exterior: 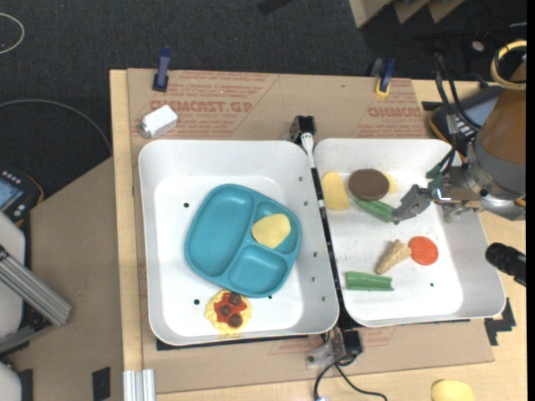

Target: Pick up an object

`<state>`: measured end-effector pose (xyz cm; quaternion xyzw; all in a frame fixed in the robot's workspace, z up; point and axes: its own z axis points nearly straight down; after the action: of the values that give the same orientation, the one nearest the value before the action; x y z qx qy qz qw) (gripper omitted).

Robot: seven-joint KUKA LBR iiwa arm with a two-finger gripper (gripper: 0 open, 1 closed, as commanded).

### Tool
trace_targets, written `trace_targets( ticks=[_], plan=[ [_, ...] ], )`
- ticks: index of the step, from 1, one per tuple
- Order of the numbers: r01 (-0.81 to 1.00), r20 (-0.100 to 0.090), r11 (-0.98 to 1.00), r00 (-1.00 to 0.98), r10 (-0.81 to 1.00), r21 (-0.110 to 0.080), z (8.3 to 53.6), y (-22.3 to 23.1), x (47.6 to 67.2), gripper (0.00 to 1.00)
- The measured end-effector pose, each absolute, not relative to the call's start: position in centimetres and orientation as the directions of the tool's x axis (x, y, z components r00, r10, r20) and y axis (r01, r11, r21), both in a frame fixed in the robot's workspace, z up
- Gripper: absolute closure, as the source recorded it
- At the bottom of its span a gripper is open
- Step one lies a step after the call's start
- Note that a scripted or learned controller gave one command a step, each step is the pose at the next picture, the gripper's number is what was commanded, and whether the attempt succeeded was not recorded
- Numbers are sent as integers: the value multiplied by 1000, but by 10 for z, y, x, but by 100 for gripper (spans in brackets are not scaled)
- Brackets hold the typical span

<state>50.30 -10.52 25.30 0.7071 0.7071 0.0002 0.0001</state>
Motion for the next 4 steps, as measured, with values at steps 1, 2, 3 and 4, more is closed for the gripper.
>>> trace_targets(
  ticks=[1, 2, 3, 4],
  plan=[
    [1000, -2, 4, -4, 1000, 19, 400, -86, 480, 0],
    [1000, -1, 5, -5, 1000, 19, 526, -48, 480, 0],
    [1000, -2, 1, -1, 1000, 8, 529, -49, 480, 100],
    [1000, 0, -3, 3, 1000, -11, 421, -61, 478, 100]
  ],
)
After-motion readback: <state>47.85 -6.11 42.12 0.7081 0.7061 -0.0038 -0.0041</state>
